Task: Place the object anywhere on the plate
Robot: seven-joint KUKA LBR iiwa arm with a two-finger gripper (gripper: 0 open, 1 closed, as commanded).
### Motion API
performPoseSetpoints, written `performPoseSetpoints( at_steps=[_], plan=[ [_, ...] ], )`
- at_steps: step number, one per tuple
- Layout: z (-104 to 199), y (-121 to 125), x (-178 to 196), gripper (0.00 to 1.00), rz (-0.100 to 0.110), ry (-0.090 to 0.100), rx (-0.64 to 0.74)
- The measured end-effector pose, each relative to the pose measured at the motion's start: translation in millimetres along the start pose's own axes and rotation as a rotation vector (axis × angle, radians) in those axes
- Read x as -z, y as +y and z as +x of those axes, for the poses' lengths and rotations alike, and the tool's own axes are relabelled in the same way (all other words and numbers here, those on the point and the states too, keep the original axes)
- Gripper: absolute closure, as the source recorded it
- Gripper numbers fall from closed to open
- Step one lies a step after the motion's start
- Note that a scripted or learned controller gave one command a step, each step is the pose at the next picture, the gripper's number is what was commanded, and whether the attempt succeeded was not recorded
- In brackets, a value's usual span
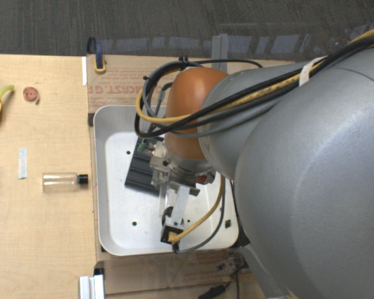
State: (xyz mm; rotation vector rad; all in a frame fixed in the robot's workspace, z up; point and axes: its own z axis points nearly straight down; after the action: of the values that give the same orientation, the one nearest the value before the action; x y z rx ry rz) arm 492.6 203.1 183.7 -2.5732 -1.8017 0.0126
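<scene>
One black ribbed flat block [139, 170] is lying in the shallow white plastic bin [112, 229], toward its far half and turned at a slant to the bin's walls; it is sitting just beside the gripper [158, 169], on the side toward the view's left edge, so close that I cannot tell whether the two are touching; a small green patch is showing at the block's far corner. The grey arm with its orange band [190, 114] is reaching in from the view's right and is hanging over the bin, covering the gripper's tip; whether the gripper is apart or together cannot be told.

Several other things are lying on the pale wooden desk [43, 242], well apart from the gripper: a clear plastic bottle with a black cap [63, 180] is lying on its side near the bin's outer wall; a small reddish-brown ring [30, 94] is lying farther back; a short pale strip [22, 164] is lying between them.

Red print is running along the brown cardboard sheet [121, 83] behind the bin; it is standing upside down and the black cables are partly hiding it, so it cannot be read.
</scene>
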Motion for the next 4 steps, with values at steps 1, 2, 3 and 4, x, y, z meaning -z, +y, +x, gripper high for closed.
performPoseSetpoints(
  at_steps=[1,2,3,4],
  plan=[
    [-109,46,47,1.0,-0.002,0.002,0.026],
    [-49,1,10,1.0,0.0,0.001,0.143],
    [-53,91,-11,1.0,-0.001,0.001,-0.057],
    [-72,178,7,1.0,-0.002,0.002,-0.185]
  ],
)
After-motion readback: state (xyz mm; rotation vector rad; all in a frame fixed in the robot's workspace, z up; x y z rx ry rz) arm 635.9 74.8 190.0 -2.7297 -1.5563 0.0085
